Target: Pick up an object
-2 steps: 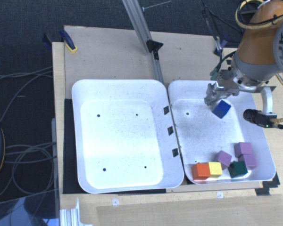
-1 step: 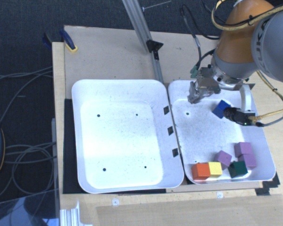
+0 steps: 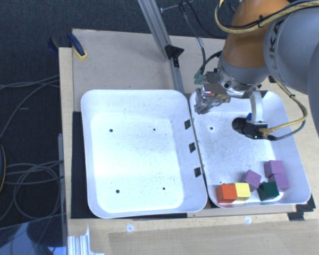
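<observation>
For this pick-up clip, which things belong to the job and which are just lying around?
Job: gripper; orange block, yellow block, green block, purple blocks; right bin.

Lying about: left bin, blue clamp, floor cables.

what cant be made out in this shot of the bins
- Gripper: camera view, small and blurred under the arm's wrist; finger state unreadable.
- Right bin: its far right corner is covered by the arm.
- Purple blocks: they overlap, so the count is unclear.
- Green block: partly hidden behind its neighbours.
</observation>
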`<state>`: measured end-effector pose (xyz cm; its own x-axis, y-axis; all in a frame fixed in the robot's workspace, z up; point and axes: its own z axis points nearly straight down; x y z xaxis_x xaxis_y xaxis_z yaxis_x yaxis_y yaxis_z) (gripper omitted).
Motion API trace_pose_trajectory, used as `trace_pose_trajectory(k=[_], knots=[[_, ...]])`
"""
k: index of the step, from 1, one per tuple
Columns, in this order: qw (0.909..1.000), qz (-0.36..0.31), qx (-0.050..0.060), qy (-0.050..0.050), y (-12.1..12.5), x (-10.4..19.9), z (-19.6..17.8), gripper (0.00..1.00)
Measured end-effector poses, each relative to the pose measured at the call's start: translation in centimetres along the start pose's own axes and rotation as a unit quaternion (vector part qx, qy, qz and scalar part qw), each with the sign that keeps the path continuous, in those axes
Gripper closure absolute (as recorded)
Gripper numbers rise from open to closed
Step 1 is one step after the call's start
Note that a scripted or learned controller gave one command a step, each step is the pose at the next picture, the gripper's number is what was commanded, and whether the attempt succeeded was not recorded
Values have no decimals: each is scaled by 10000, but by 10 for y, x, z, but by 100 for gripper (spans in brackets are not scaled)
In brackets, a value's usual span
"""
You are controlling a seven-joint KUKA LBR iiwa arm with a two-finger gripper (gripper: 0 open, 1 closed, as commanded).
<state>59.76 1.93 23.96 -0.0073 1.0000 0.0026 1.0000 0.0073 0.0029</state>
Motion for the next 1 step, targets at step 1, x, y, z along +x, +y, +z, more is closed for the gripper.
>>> trace_pose_trajectory(k=[1], knots=[[10000,-1,6,1,8,62,5,100]])
